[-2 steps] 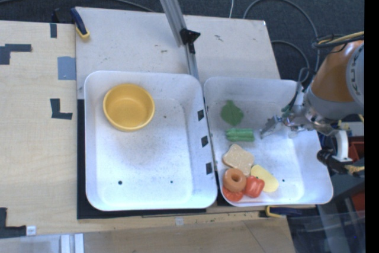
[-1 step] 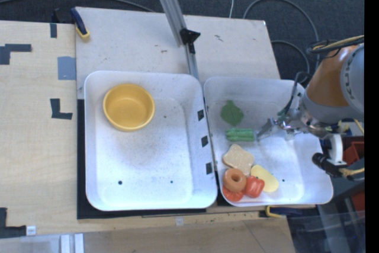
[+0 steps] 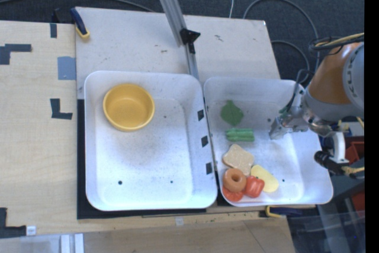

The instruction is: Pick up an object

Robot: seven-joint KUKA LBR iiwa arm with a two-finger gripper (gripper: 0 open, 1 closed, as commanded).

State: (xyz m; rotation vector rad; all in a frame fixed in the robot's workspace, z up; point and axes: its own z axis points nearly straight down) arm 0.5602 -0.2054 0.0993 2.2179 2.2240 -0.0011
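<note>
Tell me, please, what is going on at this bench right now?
A grey arm with an orange band reaches in from the right, and its gripper is low over the right bin, near that bin's right side. Nothing is visibly held. The toy food lies to the gripper's left: a green leafy piece, a green pod, a slice of bread, a donut, a red piece and a yellow piece. The left bin holds a yellow bowl.

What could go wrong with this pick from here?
The bread slice, donut, red pepper and yellow piece sit packed together, so a grasp there may catch two or slip. The gripper is low near the right bin wall and might scrape it.
</note>
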